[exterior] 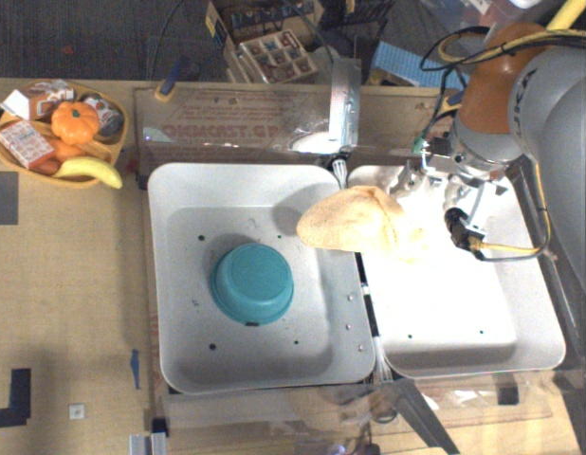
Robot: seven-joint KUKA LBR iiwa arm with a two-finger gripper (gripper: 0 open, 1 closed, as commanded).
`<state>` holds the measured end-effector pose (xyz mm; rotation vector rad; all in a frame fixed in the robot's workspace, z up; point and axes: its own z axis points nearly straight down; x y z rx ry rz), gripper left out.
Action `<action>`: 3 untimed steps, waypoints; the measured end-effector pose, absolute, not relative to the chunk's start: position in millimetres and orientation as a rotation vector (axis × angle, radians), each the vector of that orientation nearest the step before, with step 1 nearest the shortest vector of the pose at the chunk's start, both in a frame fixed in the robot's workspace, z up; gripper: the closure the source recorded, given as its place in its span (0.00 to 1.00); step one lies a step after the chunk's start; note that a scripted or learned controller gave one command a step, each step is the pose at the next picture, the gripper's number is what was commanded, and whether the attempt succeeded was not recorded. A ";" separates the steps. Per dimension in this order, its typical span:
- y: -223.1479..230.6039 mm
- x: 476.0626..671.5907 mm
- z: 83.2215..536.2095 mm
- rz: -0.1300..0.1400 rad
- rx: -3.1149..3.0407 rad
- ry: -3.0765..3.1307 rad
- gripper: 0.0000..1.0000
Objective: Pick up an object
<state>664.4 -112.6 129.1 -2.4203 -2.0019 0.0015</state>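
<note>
A tan, bread-like soft object (350, 221) hangs over the divider between the two white bins, its right end up at my gripper (407, 186). The gripper looks shut on that right end, and the object casts a shadow on the left bin's back wall. A teal bowl (254, 283) lies upside down in the middle of the left bin (179, 349). The grey arm with its orange band (497, 83) reaches in from the upper right, over the back of the right bin (521, 349).
A basket (9, 150) with an orange toy pumpkin, a banana (89, 170) and small boxes sits on the bench at the far left. A clear plastic panel (236, 121) stands behind the bins. A yellow-tipped cable (502, 248) loops below the wrist.
</note>
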 end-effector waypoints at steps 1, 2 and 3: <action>-93.1 667.7 86.8 -0.002 -2.237 -2.209 0.00; -93.1 669.5 99.7 -0.009 -2.240 -2.212 1.00; -86.5 663.2 186.5 -0.004 -1.795 -2.585 1.00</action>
